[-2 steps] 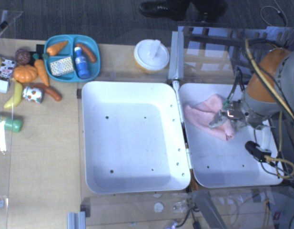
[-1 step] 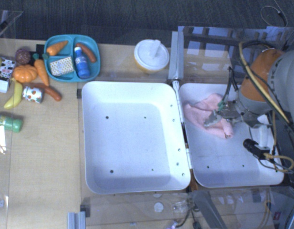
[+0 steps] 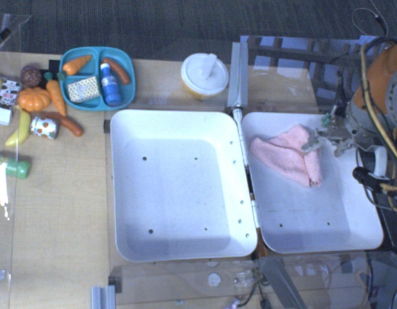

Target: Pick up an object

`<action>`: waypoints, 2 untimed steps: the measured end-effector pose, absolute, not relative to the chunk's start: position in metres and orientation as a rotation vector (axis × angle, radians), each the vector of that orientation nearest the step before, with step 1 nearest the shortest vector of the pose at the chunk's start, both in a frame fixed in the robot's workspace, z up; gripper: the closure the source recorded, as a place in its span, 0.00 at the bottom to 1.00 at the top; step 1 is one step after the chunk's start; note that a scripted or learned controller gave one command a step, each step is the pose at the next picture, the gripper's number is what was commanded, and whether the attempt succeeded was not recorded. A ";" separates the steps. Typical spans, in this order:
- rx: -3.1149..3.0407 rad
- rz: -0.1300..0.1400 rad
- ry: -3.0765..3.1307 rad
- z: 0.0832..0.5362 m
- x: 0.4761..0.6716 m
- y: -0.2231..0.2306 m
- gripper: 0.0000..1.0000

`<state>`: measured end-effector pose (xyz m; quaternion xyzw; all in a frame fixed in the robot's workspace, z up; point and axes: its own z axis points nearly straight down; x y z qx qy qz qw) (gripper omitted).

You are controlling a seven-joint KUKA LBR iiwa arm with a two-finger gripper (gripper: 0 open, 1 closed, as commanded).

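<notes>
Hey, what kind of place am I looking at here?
Probably a robotics lab bench set up for picking trials: two shallow white bins side by side, a robot arm over a pink cloth, and toy food nearby.

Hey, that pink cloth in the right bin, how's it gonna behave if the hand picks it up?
The pink cloth lies crumpled in folds, so it's probably floppy and would drape. It looks thin, likely light. The hand sits at its edge; a pinch there might catch just one layer.
</notes>
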<state>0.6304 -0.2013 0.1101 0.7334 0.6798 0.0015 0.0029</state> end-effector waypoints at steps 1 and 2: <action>2.143 0.011 2.280 0.091 0.614 -0.202 0.00; 1.980 0.011 2.420 0.091 0.598 -0.183 0.00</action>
